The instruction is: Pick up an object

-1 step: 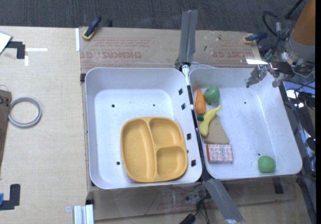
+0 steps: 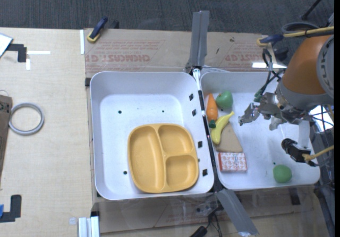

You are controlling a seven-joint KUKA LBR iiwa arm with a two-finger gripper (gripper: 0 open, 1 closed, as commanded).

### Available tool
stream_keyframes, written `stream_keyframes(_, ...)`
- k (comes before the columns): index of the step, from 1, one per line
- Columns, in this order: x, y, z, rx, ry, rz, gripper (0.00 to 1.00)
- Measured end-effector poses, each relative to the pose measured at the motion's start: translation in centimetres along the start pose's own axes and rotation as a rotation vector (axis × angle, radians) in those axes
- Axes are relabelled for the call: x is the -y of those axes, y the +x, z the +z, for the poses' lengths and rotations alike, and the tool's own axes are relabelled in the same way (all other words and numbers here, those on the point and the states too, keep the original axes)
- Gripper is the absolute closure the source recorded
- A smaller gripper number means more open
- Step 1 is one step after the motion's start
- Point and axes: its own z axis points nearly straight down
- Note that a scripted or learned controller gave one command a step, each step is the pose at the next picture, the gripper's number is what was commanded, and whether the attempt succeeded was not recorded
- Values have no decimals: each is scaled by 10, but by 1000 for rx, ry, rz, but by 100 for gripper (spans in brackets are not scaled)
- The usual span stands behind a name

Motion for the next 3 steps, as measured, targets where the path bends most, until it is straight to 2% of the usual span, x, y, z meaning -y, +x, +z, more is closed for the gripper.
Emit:
stream_keyframes(1,26,31,40,0,-10,-226,0)
stream_keyframes(2,-32,20,38,1,-15,-192,0)
stream_keyframes(3,-15,31,39,3,-14,-317,0)
